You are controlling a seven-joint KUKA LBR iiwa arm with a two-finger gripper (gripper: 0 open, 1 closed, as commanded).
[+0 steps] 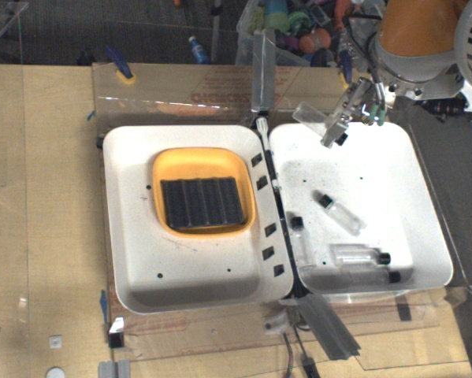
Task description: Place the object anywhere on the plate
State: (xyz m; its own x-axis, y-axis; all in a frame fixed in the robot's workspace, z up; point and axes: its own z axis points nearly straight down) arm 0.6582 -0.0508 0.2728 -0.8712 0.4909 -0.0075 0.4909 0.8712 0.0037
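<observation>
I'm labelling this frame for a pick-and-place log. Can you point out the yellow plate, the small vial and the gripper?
yellow plate (200, 161): camera view, bare upper rim.
small vial (338, 209): camera view, middle of its clear body.
gripper (334, 136): camera view, between its fingertips.

One fixed overhead camera, angled down on both white bins (354, 283).

Grey, orange-banded arm at upper right, pincer (336, 135) angled down-left.
</observation>
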